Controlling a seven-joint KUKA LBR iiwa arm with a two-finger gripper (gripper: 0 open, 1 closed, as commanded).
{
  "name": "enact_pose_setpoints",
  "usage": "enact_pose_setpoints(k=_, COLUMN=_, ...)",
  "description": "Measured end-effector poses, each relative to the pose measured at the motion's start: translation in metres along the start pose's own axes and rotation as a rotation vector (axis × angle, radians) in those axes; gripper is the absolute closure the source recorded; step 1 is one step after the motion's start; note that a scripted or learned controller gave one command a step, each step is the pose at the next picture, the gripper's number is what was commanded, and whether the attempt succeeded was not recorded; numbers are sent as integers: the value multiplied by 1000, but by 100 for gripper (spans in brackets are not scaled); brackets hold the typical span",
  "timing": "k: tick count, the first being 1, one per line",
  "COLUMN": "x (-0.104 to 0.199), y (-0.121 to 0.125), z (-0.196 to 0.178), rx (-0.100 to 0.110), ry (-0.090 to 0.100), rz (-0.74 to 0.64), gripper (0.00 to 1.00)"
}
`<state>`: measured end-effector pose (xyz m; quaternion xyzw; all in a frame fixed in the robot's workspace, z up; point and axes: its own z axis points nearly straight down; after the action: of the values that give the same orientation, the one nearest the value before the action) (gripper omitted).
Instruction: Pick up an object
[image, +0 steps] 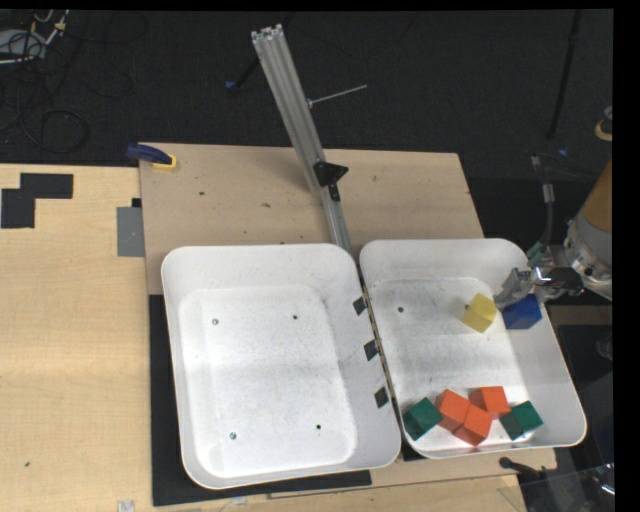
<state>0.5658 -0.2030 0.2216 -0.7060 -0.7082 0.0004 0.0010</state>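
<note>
Two shallow white bins sit side by side on the bench; the left bin (265, 365) has only small dark specks on its floor, and the right bin (430, 300) carries all the blocks. The arm (600, 225) enters at the right edge, and its gripper (527, 283) sits low over the right bin's far right side, just inside the rim. A blue block (523, 313) lies directly under and against the gripper's tip, touching or nearly so; whether it sits between the fingers cannot be made out, and whether the gripper is parted or closed cannot be told at this angle. A yellow block (481, 313) rests tilted just to the left of the blue one, close beside the gripper but apart from it. Along the near edge of the right bin is a tight cluster, well apart from the gripper: a green block (423, 416) at the left, two orange blocks (458, 411) (489, 400) in the middle, touching, and a second green block (521, 419) at the right. A slanted aluminium rail (300, 130) rises behind the bins.
</note>
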Motion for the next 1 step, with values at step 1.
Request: enact_pose_setpoints(k=1, x=59, y=-1, z=8, rx=3, ry=3, rz=-1, gripper=100)
